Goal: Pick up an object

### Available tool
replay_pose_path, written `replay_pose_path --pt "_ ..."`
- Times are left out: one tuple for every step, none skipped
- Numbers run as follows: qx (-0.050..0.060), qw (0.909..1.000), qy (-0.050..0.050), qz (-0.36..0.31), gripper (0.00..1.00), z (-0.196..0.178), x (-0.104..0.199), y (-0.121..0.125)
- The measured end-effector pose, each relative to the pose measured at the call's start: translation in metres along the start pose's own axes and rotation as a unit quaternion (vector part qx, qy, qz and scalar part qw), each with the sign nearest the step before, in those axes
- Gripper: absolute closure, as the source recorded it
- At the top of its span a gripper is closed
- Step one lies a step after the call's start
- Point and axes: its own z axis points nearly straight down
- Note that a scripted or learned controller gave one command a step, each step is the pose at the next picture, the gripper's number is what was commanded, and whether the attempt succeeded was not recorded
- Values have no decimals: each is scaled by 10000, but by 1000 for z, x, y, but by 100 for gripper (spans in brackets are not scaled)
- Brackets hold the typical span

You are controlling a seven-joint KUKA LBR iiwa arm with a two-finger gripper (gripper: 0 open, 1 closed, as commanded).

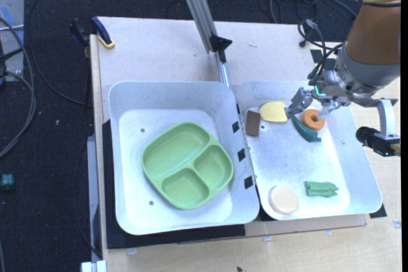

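Pincer (310,105) low over right bin (357,162), at its upper part, just above an orange ring (312,119); can't tell if open or closed, nothing seen gripped. Ring sits on a teal piece (307,130), touching. Yellow piece (273,111) just left of ring; brown block (252,123) left of that, near bin wall. Green toy (320,188) well below ring; cream round disc (283,199) below-left, near bin's front edge. Left bin (127,105) on same counter (159,48) holds green divided plate (187,164), far left of ring.
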Motion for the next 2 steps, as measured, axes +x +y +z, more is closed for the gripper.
replay_pose_path --pt "-15 10000 -2 -2 0 -1 0 1" --pt "-6 10000 0 1 0 46 3 9"
